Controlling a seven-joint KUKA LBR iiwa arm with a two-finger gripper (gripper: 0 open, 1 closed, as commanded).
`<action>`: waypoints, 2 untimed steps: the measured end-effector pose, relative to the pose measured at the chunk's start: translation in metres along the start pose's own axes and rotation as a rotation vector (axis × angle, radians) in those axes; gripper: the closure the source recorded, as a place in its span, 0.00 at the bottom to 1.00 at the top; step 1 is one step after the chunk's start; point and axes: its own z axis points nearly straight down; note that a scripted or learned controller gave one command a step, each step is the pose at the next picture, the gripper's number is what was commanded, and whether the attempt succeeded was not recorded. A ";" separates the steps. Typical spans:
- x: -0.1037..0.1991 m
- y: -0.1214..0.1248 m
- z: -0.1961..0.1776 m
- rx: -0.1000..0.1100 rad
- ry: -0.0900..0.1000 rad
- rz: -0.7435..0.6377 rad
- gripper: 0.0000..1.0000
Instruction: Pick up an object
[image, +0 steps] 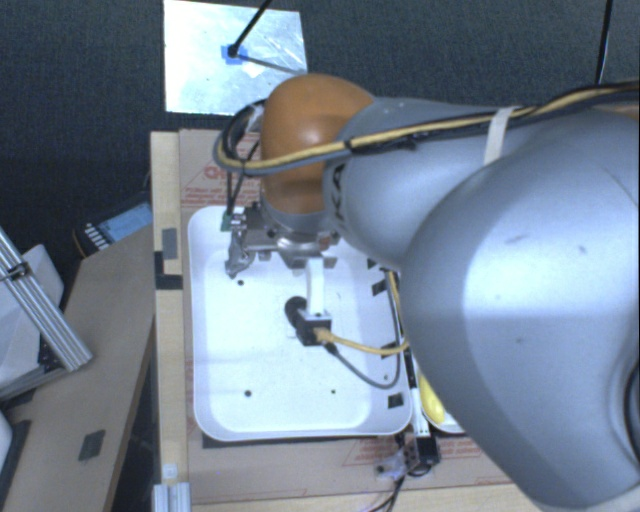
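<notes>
The claw (238, 258) hangs low over the far left part of the left bin (230, 400); how far it is open cannot be told, and nothing is seen in its grip. The step looks like the search before a grasp; the likely object, a yellow thing (432, 398), lies just past that bin's right rim, half hidden under the arm (500, 250), so the next move calls for carrying the claw right, over it

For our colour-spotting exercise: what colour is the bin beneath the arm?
The bin is white, seen best in the camera view.
</notes>
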 end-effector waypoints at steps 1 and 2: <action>0.009 0.005 0.075 0.002 -0.001 -0.004 0.00; 0.009 0.011 0.093 -0.002 0.000 -0.002 0.00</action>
